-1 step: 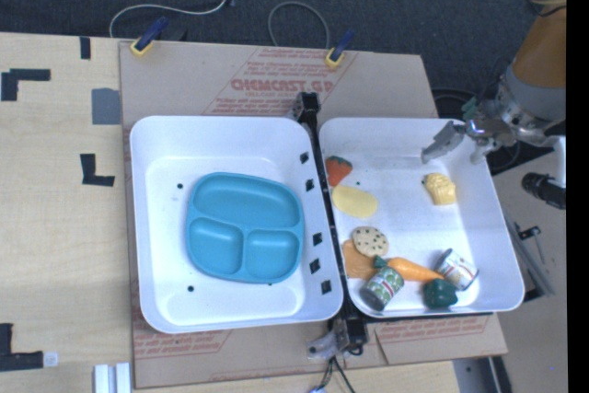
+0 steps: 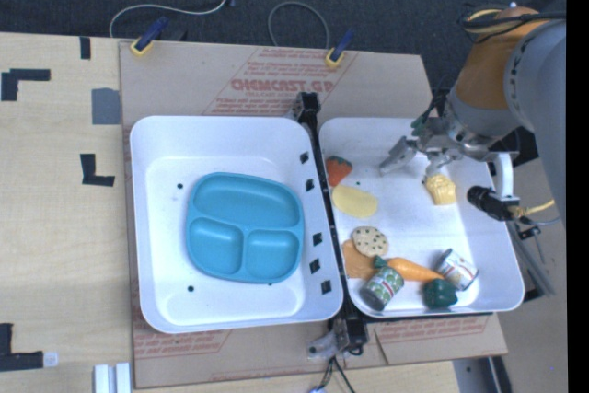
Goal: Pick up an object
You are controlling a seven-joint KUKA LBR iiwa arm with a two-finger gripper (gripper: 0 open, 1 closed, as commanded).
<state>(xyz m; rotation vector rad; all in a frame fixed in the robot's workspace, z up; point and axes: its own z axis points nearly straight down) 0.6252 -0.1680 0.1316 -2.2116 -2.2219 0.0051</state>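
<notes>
A pale wooden tabletop (image 2: 55, 225) is seen from above, with a brown cardboard sheet (image 2: 276, 83) laid over it and two shallow white bins set side by side on that sheet. The left bin (image 2: 152, 143) is occupied by a blue divided plate (image 2: 245, 227) with three compartments. The grey arm (image 2: 525, 78), banded in orange, is seen reaching in from the right over the right bin (image 2: 492, 290). The gripper (image 2: 420, 157) is held above the upper part of that bin with its two metal fingers (image 2: 398, 156) spread well apart, and nothing is gripped between them. Just beside the gripper, toward the right, a small pale yellow lumpy object (image 2: 441, 190) is seen lying on the bin floor, apart from the fingers. The remaining items are gathered in the bin's left and lower parts: a flat yellow oval piece (image 2: 353, 201), an orange carrot (image 2: 414, 270) laid slantwise, a round speckled cookie (image 2: 369, 241), a tipped green-labelled can (image 2: 382, 285), a smaller silver can (image 2: 456, 270), a dark green vegetable piece (image 2: 440, 294) near the lower rim, and a small red-orange piece with a green top (image 2: 339, 169) against the left wall.
</notes>
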